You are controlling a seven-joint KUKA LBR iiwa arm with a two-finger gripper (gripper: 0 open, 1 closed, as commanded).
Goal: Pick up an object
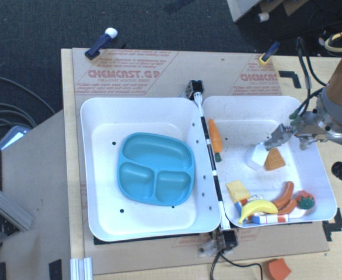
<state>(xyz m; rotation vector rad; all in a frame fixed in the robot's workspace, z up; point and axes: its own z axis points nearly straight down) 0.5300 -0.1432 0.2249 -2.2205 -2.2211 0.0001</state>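
My gripper [275, 140] hangs over the upper middle of the right bin [317, 174], reaching in from the right on the grey arm [328, 112]. Just below its tip lie a small white piece [257, 156] and a brown wedge [274, 160], side by side on the bin floor. An orange carrot [215, 137] lies along the bin's left wall. Toward the front sit a yellow block [237, 189], a banana [257, 208], a red-orange sausage [285, 196], a red and green fruit [304, 200] and a white marker [271, 219].
The left bin [95, 156] holds a blue divided plate [156, 168]. A black divider clip [195, 88] sits at the back between the bins. Blue clamps [101, 42] stand at the bench's back edge, and cables [311, 69] run down to the arm.
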